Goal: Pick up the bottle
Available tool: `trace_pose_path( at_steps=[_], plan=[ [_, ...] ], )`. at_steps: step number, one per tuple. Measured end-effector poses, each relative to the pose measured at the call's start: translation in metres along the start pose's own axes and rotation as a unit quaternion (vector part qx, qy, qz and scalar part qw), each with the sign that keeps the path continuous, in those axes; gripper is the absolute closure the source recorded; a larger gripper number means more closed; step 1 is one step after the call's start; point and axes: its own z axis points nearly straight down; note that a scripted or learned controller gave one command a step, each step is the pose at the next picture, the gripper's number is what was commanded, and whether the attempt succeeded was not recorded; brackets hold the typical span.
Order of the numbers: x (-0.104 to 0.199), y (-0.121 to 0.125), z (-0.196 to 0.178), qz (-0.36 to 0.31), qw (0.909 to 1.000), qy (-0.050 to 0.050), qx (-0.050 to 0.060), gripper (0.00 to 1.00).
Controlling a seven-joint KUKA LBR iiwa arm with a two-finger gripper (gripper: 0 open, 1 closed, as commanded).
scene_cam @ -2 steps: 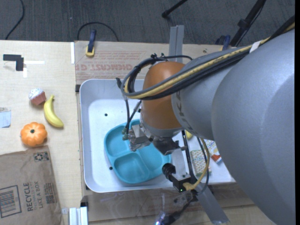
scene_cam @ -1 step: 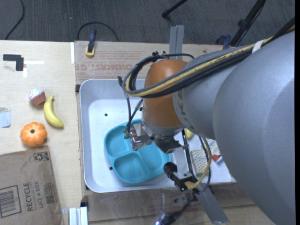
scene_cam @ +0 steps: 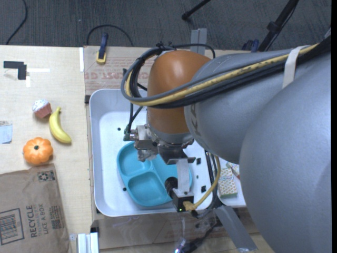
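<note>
Gripper (scene_cam: 159,152) hangs below the orange band, right above the blue tray (scene_cam: 138,187); its spread can't be made out. The tray is split into compartments and lies in the white bin (scene_cam: 101,141). A small carton (scene_cam: 227,184) sits right of the bin, by the arm (scene_cam: 274,120). Can't tell where the bottle lies. On the surface (scene_cam: 47,78) left of the bin: banana (scene_cam: 59,126), pumpkin (scene_cam: 38,151), cupcake (scene_cam: 41,108), cardboard (scene_cam: 29,210).
</note>
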Motion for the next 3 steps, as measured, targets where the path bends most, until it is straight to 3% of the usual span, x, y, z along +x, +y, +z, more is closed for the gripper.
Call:
trace_pose_path(
  at_steps=[1, 2, 3],
  plan=[
    [-0.008, 0.031, 0.049, 0.179, 0.9838, -0.001, 0.001, 1.0],
    [0.007, 0.055, 0.104, 0.232, 0.9727, -0.001, 0.001, 1.0],
    [0.007, 0.066, -0.072, 0.31, 0.9507, 0.0, 0.0, 1.0]
  ],
)
